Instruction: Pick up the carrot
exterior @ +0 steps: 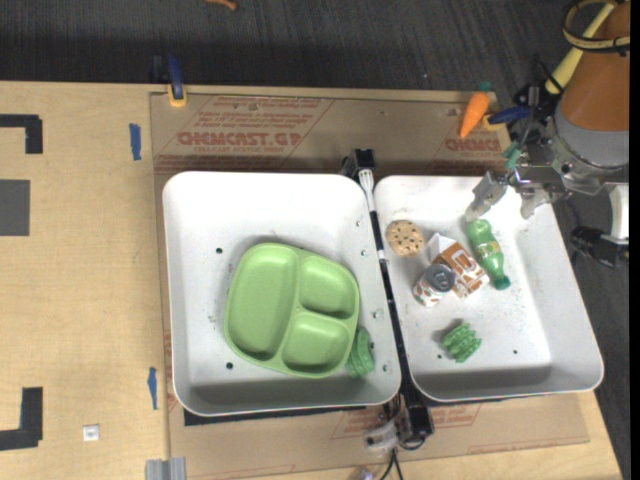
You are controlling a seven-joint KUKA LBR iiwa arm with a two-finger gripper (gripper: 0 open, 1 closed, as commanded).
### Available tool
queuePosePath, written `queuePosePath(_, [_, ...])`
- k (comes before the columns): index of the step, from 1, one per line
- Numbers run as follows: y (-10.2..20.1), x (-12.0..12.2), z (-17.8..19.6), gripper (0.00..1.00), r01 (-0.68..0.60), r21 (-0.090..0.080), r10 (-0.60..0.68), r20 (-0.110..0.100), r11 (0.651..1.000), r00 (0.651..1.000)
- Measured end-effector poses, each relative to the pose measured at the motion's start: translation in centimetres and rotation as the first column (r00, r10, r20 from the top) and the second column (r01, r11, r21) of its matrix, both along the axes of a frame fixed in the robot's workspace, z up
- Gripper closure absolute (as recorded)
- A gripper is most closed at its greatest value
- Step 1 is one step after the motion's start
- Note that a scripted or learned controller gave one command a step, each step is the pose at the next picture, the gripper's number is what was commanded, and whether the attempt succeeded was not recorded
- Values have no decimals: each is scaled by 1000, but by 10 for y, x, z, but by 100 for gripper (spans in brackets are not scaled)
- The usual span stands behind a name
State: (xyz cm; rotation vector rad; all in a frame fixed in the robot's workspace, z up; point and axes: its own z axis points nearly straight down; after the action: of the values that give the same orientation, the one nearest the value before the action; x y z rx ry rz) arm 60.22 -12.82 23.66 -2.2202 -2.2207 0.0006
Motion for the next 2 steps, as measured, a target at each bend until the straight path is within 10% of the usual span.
queuePosePath(1, [80,-26,-16,0,64,0,-64,-1,998,998])
queuePosePath(2, [62,1,39,0,238,-1,-238,2,971,971])
